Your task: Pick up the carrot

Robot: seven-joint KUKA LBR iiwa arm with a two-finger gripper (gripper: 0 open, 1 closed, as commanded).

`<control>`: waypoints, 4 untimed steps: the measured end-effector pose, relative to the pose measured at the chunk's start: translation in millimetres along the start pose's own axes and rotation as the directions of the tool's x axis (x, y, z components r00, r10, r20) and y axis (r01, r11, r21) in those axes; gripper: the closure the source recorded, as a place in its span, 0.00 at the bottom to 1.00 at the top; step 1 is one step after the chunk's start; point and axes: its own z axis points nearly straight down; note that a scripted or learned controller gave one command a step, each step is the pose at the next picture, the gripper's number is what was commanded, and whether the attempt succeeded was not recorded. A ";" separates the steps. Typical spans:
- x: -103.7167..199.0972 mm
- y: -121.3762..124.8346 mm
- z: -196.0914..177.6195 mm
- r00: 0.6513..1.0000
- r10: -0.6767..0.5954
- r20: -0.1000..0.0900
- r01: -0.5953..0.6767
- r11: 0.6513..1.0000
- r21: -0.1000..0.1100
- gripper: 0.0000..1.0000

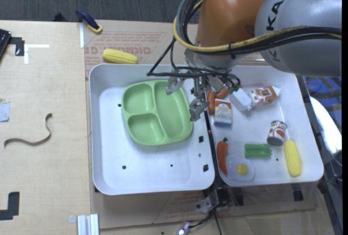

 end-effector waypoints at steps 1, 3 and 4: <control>4.2 59.8 88.5 1.000 -0.016 -0.001 0.016 1.000 -0.002 0.00; 19.2 105.4 93.4 0.993 0.120 0.003 -0.120 0.993 0.004 1.00; 9.3 87.6 -38.0 0.973 0.231 -0.004 -0.231 0.973 0.001 1.00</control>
